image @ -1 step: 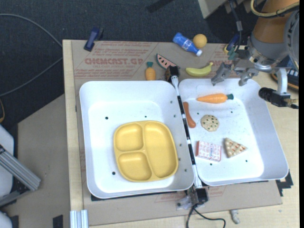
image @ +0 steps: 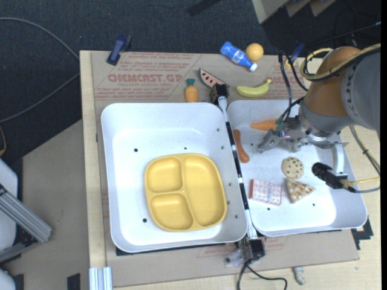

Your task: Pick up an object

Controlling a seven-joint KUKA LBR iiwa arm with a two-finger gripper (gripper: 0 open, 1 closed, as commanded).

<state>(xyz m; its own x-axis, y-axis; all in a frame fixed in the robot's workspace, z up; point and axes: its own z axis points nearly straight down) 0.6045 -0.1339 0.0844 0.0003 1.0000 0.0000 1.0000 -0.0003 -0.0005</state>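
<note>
You see two white bins side by side on the bench. The left bin carries a yellow divided plate, which lies toward that bin's near edge. The right bin carries the loose toy food. A carrot lies near its far edge, and a sausage lies along its left wall. A round cookie sits about mid-bin, with a pizza slice just nearer the bin's front edge and almost touching it. A pink wafer lies to the left of the pizza slice, close to the left wall.

The arm reaches in over the right bin's far right corner. The gripper hangs low over the far half of that bin, between the carrot and the cookie. Its metal fingers appear spread apart, with nothing between them. The carrot's thick end lies right beside the gripper; you cannot tell whether they touch.

On the bench behind the bins you see more items. A banana lies just beyond the right bin's far edge, with a blue bottle and an orange at the bench's far edge. A watermelon slice and a small pineapple lie near the far edge of the left bin. A blue clip sits on the bench's far left corner.
</note>
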